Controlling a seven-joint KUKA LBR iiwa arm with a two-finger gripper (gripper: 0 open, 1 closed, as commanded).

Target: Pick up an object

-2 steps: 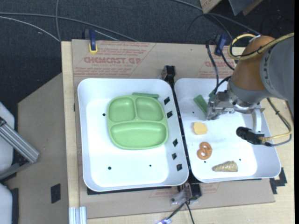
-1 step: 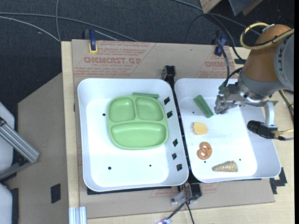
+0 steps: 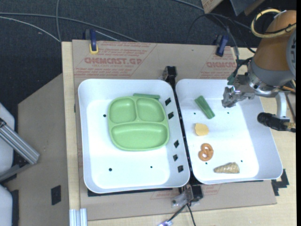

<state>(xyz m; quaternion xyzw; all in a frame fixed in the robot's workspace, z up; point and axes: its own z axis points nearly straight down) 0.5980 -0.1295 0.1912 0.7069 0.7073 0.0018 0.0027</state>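
Here, left bin (image 3: 94, 140) holds green divided plate (image 3: 138, 124); right bin (image 3: 263, 145): green stick (image 3: 205, 107), yellow chunk (image 3: 201, 129), pretzel (image 3: 205, 152); jaws unreadable.

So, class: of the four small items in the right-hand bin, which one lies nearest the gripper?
The green stick. It lies just left of the gripper, in the bin's upper part; the yellow piece, pretzel and tan piece lie lower down.

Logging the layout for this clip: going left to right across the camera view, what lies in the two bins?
Green divided plate → green stick → yellow piece → pretzel → tan cone-shaped piece → gripper.
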